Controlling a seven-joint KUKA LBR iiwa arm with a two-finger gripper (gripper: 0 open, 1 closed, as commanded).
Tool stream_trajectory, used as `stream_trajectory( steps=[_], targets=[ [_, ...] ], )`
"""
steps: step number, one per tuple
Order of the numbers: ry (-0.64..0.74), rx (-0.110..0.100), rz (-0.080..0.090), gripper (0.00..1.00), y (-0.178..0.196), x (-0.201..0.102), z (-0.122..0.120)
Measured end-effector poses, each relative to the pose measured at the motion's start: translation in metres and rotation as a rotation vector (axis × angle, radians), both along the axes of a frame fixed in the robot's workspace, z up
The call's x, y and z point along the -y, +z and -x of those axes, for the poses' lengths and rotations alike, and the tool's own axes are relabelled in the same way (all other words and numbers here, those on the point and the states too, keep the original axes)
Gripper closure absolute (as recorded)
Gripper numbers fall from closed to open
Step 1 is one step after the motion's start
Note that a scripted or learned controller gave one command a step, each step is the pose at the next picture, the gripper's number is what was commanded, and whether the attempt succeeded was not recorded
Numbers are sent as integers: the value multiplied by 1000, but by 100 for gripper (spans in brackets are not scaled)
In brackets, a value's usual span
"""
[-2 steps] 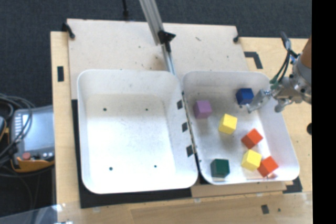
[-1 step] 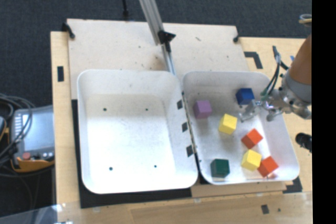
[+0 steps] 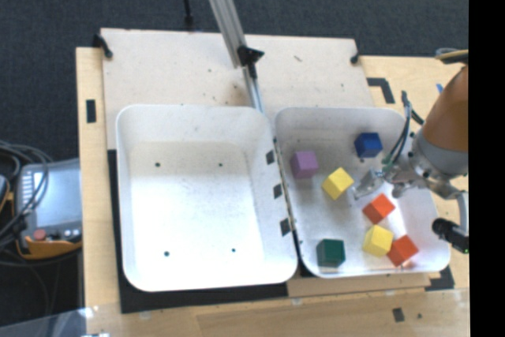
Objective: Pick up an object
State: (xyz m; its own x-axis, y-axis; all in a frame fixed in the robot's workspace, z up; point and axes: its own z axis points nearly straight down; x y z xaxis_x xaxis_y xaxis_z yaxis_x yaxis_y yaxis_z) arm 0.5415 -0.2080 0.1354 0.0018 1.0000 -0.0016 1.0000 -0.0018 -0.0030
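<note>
So the surface (image 3: pixel 229 63) is a pale wooden board, sitting on dark grey carpet. A slanted aluminium rail (image 3: pixel 221 0) comes down from the top and ends right at the seam between the 2 white bins. Off to the left there's a grey box with cables (image 3: pixel 43 205), partly cut off at the edge.

The left bin (image 3: pixel 142 130) is just bare white with a few dark specks. The right bin (image 3: pixel 316 126) has all 7 cubes: a purple cube (image 3: pixel 304 163) and a yellow cube (image 3: pixel 338 183) near the middle, a blue cube (image 3: pixel 368 144) toward the back, a green cube (image 3: pixel 331 252) at the front, plus an orange cube (image 3: pixel 379 209), another yellow one (image 3: pixel 378 240) and a red-orange cube (image 3: pixel 402 249) bunched at the front right.

The arm is mostly chopped off at the right side, you just see the orange band and grey wrist. The gripper (image 3: pixel 371 185) hangs low over the right bin, between the yellow cube and the orange cube, close to both. It's all grey metal and wires blurred together there, so I can't tell whether the fingers are spread or pressed together, or whether they're touching any cube.
</note>
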Motion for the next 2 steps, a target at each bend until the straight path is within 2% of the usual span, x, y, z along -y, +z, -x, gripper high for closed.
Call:
stream_trajectory(
  steps=[1, 2],
  targets=[
    [-6, 10, 1, 100, 14, 0, -3],
    [-3, 9, 1, 100, 58, 6, -4]
  ],
)
